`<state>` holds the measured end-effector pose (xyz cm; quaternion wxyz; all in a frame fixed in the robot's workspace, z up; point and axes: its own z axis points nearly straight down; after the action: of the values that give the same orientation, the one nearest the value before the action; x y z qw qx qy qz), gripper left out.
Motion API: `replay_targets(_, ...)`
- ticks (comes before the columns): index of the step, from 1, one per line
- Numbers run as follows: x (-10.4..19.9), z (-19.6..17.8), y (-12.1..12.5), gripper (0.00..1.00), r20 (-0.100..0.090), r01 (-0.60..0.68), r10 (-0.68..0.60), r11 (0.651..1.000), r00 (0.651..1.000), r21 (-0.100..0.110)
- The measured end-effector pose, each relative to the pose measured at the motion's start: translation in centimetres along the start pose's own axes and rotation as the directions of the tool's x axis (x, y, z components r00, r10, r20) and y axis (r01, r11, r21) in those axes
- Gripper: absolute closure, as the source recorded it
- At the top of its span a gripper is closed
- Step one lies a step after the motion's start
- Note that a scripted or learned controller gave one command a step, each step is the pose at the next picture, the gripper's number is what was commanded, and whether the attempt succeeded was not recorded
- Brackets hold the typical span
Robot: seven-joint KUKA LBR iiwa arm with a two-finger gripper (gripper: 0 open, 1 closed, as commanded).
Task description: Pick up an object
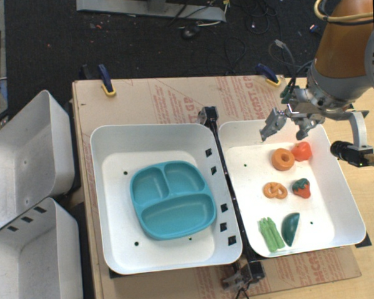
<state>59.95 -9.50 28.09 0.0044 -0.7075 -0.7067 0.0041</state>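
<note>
A dark floor strewn with cables is lying behind the bench (147, 98), whose brown board is bearing two white bins side by side. The left bin (107, 181) is holding a teal tray (173, 199). The right bin (340, 206) is holding the toys: a donut (282, 159), a tomato (302, 151), a pretzel (275, 190), a strawberry (301, 188), green beans (271, 233) and a dark green pepper (291, 228). The gripper (289, 126) is hanging over the right bin's far edge, fingers spread wide and gripping nothing. The donut and tomato are sitting just below it, toward the camera, nearest of all. The beans' long axis is running near to far.
</note>
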Motion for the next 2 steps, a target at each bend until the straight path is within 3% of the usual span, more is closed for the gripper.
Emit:
replay_targets(1,0.0,-0.7,0.2,0.0,0.001,0.002,-0.002,1.0,1.0,-0.012)
replay_targets(2,-0.2,4.6,-0.8,0.0,0.0,-0.001,0.001,1.0,1.0,-0.006)
